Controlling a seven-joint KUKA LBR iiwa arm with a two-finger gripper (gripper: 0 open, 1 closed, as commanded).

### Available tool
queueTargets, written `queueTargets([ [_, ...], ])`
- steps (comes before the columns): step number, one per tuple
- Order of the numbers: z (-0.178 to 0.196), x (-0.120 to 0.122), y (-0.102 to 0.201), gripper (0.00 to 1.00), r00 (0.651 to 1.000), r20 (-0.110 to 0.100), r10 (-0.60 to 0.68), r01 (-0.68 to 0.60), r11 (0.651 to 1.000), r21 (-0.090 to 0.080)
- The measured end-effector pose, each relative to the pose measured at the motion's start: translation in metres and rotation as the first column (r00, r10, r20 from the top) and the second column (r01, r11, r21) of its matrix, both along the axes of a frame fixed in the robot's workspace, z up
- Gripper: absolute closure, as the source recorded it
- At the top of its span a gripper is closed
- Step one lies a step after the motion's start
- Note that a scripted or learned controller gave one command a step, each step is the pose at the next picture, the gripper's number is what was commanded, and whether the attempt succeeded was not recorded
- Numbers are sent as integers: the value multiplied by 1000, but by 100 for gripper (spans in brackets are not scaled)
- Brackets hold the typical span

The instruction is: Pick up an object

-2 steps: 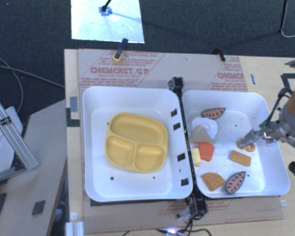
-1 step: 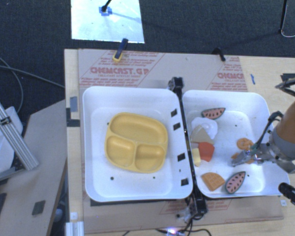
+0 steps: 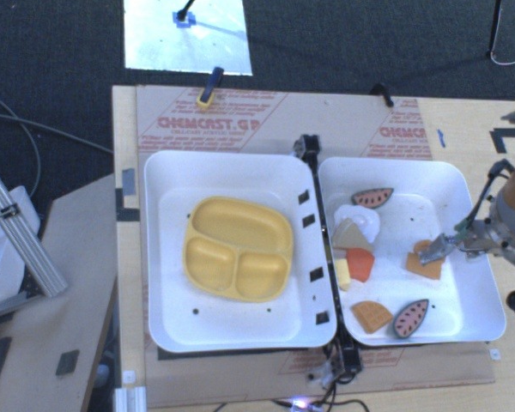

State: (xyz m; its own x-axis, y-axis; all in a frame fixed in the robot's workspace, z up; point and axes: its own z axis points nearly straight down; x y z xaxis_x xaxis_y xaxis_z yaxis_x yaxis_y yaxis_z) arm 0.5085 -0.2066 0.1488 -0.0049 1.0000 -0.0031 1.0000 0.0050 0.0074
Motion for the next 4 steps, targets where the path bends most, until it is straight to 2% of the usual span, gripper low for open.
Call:
queueTargets([
  [1, -65, 41, -1, 0, 1000, -2, -1, 1, 1000, -1],
  [2, -65, 11, 0, 0, 1000, -8, -4, 4, 1000, 3],
  [3, -54, 13, 0, 100, 1000, -4, -2, 2, 1000, 2],
  [4, -43, 75, 85, 100, 1000, -1, 7, -7, 1000, 3],
])
